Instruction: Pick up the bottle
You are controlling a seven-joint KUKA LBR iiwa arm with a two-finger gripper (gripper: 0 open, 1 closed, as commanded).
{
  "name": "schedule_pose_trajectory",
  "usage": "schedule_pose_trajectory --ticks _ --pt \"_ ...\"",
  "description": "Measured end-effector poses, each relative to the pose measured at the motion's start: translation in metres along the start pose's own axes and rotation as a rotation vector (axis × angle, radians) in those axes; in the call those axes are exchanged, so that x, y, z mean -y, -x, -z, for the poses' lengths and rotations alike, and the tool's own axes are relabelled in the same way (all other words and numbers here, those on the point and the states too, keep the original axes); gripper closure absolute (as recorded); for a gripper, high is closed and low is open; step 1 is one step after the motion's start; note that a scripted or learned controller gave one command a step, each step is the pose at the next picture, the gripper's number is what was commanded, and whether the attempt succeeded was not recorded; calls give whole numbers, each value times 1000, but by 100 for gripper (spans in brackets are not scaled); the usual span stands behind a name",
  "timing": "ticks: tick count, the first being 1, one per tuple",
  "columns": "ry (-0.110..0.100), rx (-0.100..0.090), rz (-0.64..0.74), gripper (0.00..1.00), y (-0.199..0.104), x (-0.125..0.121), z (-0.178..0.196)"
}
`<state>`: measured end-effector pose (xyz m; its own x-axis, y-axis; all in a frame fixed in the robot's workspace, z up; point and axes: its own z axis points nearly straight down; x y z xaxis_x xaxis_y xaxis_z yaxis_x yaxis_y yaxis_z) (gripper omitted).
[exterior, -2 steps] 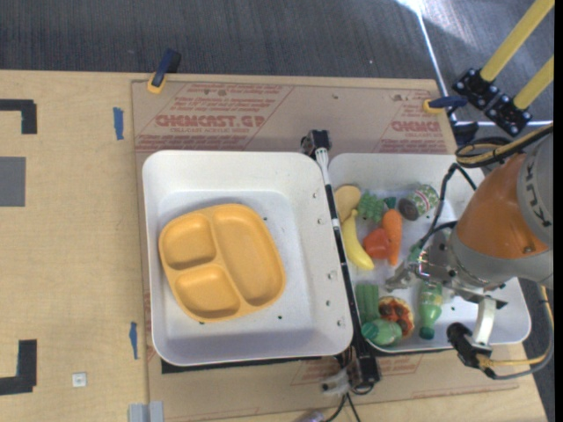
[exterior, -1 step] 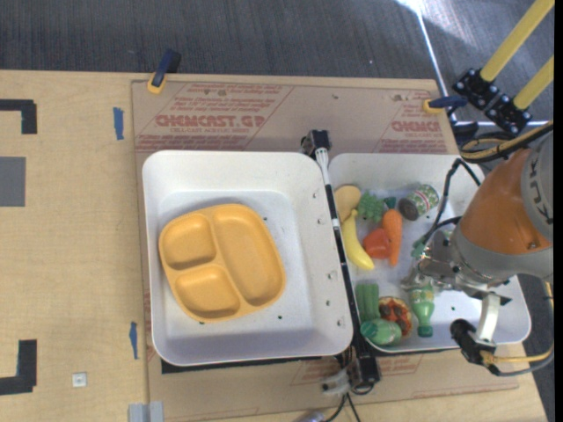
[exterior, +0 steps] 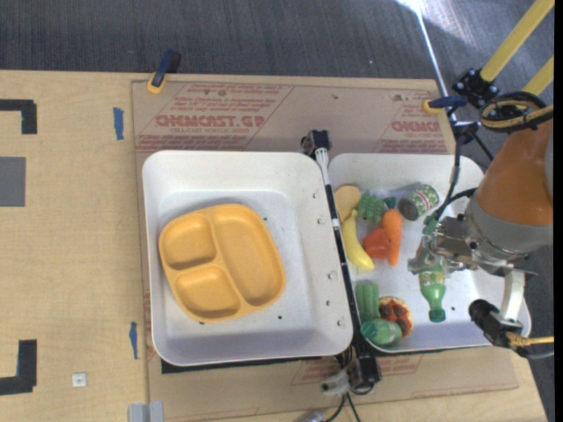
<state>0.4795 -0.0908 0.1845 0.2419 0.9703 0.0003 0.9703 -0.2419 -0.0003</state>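
At the right of the frame, the gripper (exterior: 433, 258) sits low in the right bin (exterior: 464, 341), right over the top of the green bottle (exterior: 434, 294), which lies just below it near the bin's middle. How far its claw is spread, and whether it touches the bottle, cannot be told

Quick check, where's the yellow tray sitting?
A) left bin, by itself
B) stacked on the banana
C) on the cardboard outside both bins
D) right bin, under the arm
A: the yellow tray lies flat in the left bin, while the banana, bottle and other toys are in the right bin.
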Motion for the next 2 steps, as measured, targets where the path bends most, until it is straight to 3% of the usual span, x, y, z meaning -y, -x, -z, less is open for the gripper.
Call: schedule_pose_trajectory --ticks 1,2 --pt "0 0 47 100 30 -7 -92" --pt "1 0 -272 100 19 -5 26"
